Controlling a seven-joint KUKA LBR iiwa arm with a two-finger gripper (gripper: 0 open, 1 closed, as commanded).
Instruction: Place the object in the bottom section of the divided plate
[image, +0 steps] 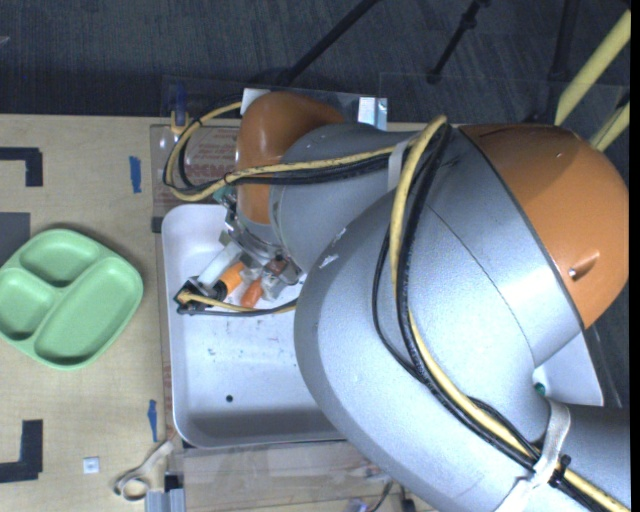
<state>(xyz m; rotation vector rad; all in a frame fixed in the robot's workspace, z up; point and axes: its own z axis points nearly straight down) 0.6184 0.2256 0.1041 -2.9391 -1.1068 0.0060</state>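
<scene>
End effector (243, 283) low inside white bin (200, 400), grip state cannot be told; green divided plate (68, 297) on worktop (90, 160) bare, so placement not yet done.

Probably a robotics lab: a big grey robot arm (450, 320) over a taped wooden bench (90, 420), 1 white bin (230, 400), yellow cables (400, 230), dark carpet (100, 50).

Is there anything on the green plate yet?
No, it is empty. All three sections of the green plate show bare green, and it sits on the wooden bench, left of the white bin.
</scene>
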